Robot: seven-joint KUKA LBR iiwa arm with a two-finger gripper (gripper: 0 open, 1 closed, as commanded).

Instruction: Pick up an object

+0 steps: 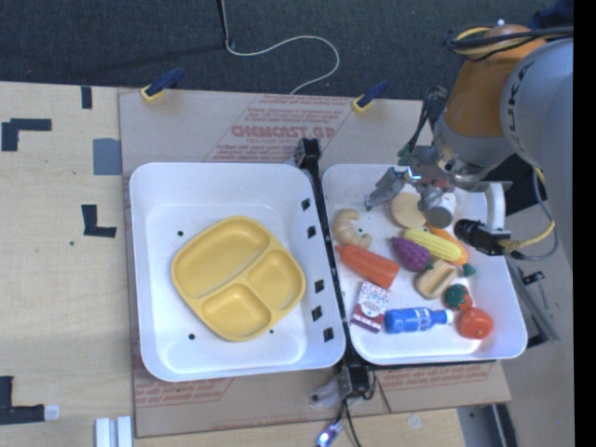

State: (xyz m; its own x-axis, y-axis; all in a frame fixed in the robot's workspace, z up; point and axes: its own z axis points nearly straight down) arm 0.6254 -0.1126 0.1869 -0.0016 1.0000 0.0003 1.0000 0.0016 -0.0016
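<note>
toys: a heap of small play-food pieces lies in the right bin [521,343], none of them lifted.
round tan piece [407,209]: at the far end of the heap, just beside the gripper.
corn cob [435,245]: yellow, lying slantwise, touching the purple grapes [409,252] on its left.
carrot [369,264]: orange, slanted, near the bin's left wall, with a pale curved piece [346,222] just above it.
bread roll [434,278]: tan, below the corn, beside a green piece [455,296].
tomato [475,323]: red, at the near right corner.
blue bottle [416,320]: on its side along the near edge, touching a small red-and-white carton [371,306].
gripper [402,188]: low over the far part of the right bin, its two thin fingers spread apart, nothing between them.
arm: grey with an orange band, reaching in from the right.
left bin [149,194]: holds a yellow divided plate [237,277] with three compartments.
bench: cardboard sheet [270,128] under both bins, held by two blue-and-yellow clamps [162,84] at its far edge.
</note>
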